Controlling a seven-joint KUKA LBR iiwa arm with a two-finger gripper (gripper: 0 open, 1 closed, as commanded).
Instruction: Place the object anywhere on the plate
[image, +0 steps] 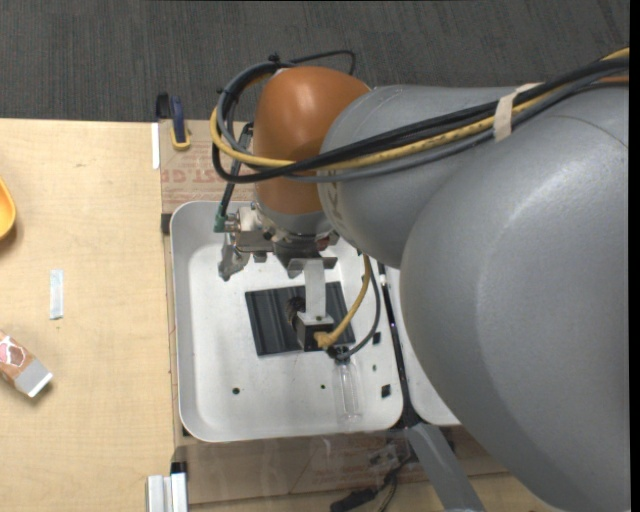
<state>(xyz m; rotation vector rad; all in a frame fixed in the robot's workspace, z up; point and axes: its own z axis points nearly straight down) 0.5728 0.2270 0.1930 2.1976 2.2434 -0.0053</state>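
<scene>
Three small things lie on your pale wooden bench top (90, 200), which fills the left of the frame. An orange curved rim (5, 215) is cut off by the left edge. Right of it and a little lower lies a short pale strip (56, 295). A brown-and-white packet (22, 365) sits at the lower left, tilted.

At the bench top's upper right corner stands a small blue clamp (178, 120).

Moving right, you come to the shallow white plastic bin (200, 400) with rounded corners, in the middle of the frame. The gripper (268, 262) hangs over the bin's upper part, pointing down into it. From this angle you cannot tell how wide the pincer stands or whether it has hold of anything.

Just below the gripper, a flat black ribbed rectangular slab (270, 325) lies on the bin floor near its centre, well apart from the orange rim at the far left. Part of the slab's right half is hidden behind robot parts.

Right of the slab and lower, a clear plastic tube (347, 390) lies on the bin floor near the bottom wall.

The big grey arm (520, 280) covers the right half of the frame and the bin's right side. Its orange band (300, 110) sits at upper centre, with black and yellow cables (420, 135) running across it.
</scene>
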